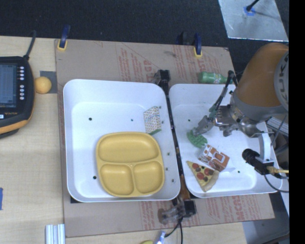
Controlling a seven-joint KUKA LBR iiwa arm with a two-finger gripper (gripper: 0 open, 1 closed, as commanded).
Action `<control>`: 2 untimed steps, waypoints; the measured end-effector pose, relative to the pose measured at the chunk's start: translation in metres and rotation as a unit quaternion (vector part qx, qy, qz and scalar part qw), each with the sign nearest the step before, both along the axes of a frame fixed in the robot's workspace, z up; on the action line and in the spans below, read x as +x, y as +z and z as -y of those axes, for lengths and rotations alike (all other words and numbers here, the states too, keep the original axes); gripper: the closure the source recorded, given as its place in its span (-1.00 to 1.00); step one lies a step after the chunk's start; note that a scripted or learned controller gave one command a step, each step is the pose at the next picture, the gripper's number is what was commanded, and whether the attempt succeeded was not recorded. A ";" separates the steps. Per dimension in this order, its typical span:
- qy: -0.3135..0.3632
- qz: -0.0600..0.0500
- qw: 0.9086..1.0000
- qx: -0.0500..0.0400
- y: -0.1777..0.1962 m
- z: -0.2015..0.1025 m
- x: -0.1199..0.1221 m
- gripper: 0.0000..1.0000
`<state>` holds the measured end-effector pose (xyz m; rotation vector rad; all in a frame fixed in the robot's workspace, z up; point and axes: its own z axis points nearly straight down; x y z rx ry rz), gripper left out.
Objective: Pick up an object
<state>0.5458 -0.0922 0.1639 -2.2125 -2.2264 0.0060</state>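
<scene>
1. The scene is seen through a single camera view, fixed above the bench (pixel 20 187) and aimed downward at a slant.
2. Both white bins are taken in whole: the left bin (pixel 81 98) sits left of centre in the frame, the right bin (pixel 185 98) beside it toward the right.
3. The far edge of the bench is placed near the top of the frame, with dark floor (pixel 117 9) seen beyond it; the near edge is cut off at the bottom.
4. The arm (pixel 262 78) is caught at the right side, partly cropped.
5. A handheld control pendant (pixel 7 93) is cropped by the left edge.
6. The viewpoint is set at a moderate height, so small items in the bins are made out only coarsely.
</scene>
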 end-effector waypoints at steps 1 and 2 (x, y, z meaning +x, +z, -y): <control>0.000 0.000 1.000 0.000 -0.073 0.004 0.044 -1.00; -0.002 0.001 1.000 0.001 -0.072 0.004 0.092 -1.00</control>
